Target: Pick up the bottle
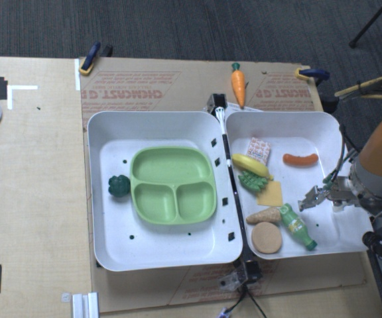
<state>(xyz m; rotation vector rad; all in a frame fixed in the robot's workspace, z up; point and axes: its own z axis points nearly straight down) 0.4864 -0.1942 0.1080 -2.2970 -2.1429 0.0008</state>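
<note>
The green bottle (298, 226) lay tilted near the front edge of the right bin (323, 126), just beside a round brown cookie (266, 238). Slightly farther back, toward the bin's right edge, the gripper (315, 196) hovered with its fingers parted, clasping nothing. A sausage (300, 158) rested nearer the back edge.

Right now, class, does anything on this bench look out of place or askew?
The toy carrot lies on the cardboard beyond the right bin, apart from the other toy food inside it. The green bottle lies on its side in that bin, tilted, rather than upright. The broccoli sits beside the green divided plate, not on it.
</note>
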